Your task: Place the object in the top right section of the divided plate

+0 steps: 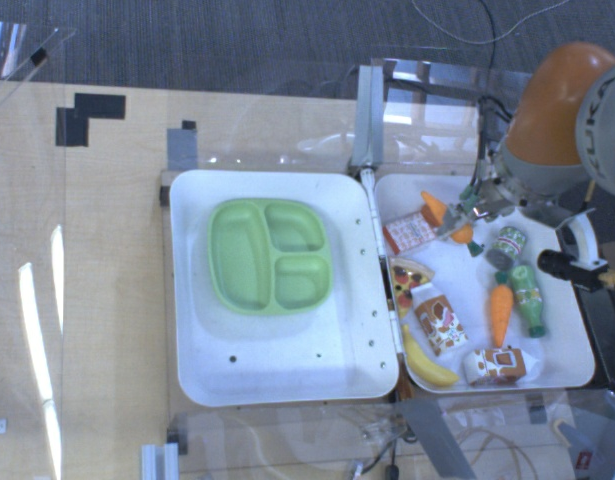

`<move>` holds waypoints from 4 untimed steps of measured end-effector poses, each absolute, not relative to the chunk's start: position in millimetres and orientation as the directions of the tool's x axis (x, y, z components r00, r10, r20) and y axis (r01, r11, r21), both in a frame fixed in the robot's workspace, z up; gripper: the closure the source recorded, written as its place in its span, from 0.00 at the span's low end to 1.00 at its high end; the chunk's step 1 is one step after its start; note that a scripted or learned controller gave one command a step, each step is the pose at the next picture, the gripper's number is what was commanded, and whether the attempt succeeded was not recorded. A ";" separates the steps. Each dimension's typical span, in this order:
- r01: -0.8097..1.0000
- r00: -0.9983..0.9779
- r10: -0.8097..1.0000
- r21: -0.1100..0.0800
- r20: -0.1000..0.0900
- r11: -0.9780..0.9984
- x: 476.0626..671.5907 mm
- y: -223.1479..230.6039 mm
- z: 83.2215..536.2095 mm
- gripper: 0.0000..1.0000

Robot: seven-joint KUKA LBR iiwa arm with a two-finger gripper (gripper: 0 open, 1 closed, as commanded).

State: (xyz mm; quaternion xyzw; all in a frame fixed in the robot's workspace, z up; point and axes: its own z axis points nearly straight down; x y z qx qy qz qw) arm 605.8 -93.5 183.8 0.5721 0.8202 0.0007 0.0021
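Observation:
The green divided plate [270,257] lies in the left bin [192,358]; its long section is on the left and two smaller sections are on the right. Nothing lies in any section. My gripper [465,218] hangs over the upper part of the right bin [577,368], below the orange-banded wrist. It is right above a small orange piece [463,234] and just right of another orange carrot piece [433,209]. The wrist hides whether anything is gripped.
The right bin is crowded: a red-and-white box [409,232], a pizza slice [409,276], a brown carton [439,324], a banana [427,364], a carrot [500,311], a green bottle [528,300], a can [507,243] and a white carton [497,365].

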 end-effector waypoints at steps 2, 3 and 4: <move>0.792 -0.611 0.792 0.002 -0.001 0.611 544.6 18.9 199.7 1.00; 0.529 -0.849 0.529 0.003 -0.003 0.849 570.8 35.8 183.5 1.00; 0.365 -0.931 0.365 0.004 -0.007 0.931 629.7 35.3 258.7 1.00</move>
